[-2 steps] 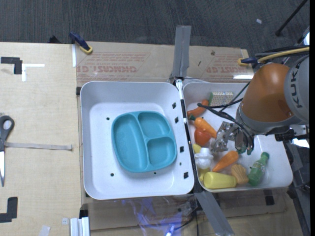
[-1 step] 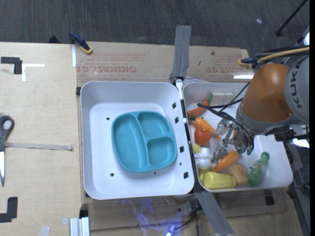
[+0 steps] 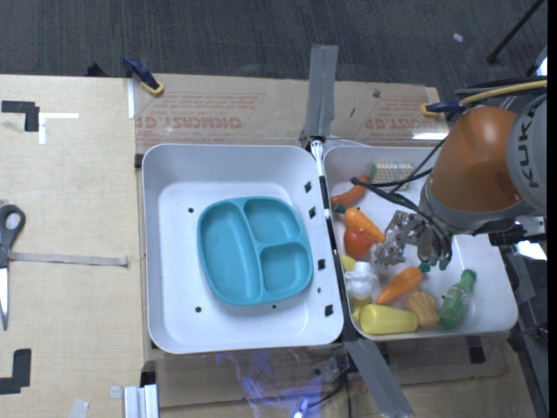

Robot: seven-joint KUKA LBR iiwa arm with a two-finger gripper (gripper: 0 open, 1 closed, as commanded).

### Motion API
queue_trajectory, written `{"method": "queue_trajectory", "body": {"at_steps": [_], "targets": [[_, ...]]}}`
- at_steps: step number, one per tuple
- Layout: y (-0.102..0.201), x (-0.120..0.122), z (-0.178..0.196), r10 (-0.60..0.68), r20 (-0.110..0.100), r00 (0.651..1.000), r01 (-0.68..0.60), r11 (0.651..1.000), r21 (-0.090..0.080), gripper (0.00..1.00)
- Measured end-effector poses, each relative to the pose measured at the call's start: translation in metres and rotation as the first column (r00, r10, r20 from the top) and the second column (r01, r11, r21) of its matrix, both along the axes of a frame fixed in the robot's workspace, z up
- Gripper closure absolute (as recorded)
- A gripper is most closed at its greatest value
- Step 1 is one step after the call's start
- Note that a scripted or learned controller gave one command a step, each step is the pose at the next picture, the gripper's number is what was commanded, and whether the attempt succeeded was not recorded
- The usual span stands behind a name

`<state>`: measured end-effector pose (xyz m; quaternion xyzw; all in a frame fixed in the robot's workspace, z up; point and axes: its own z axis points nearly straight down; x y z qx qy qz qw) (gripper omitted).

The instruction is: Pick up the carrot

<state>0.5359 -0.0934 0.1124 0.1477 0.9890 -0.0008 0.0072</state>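
Dark carpet is showing behind a pale wooden worktop [image 3: 70, 198], which is carrying 2 shallow white bins side by side. 1 grey arm [image 3: 487, 159] with an orange band is reaching in from the right and hanging over the right bin [image 3: 500, 316]. Beside it, the left bin [image 3: 165, 233] is holding 1 turquoise divided plate [image 3: 255, 249] with 3 compartments and nothing else.

Toy food is crowding the right bin. About 3 orange carrot-like pieces are lying there: 1 carrot [image 3: 399, 286] just below the gripper, 1 upper carrot [image 3: 362, 224] nearer the bin divider, and 1 small carrot [image 3: 349, 196] toward the back. 1 yellow piece [image 3: 388, 320], 1 green bottle [image 3: 456, 300] and 1 tan ridged piece [image 3: 424, 306] are sitting along the near wall, with 1 white piece [image 3: 359, 277] by the divider.

Smallest of all, the gripper [image 3: 409, 240] is hovering low among the food, close above the carrot; whether its fingers are spread or pressed together cannot be told from this slant.

No carrot is seen between the fingers, so the task appears to be at the approach stage, with grasping and lifting left to do.
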Motion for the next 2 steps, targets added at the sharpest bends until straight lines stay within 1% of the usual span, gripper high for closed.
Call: {"method": "queue_trajectory", "body": {"at_steps": [1,2], "targets": [[-0.0002,0.0024,0.0100,0.002,0.006,1.000,-0.002,1.000,-0.002,1.00],[-0.0002,0.0024,0.0101,0.002,0.006,1.000,-0.002,1.000,-0.002,0.00]]}}
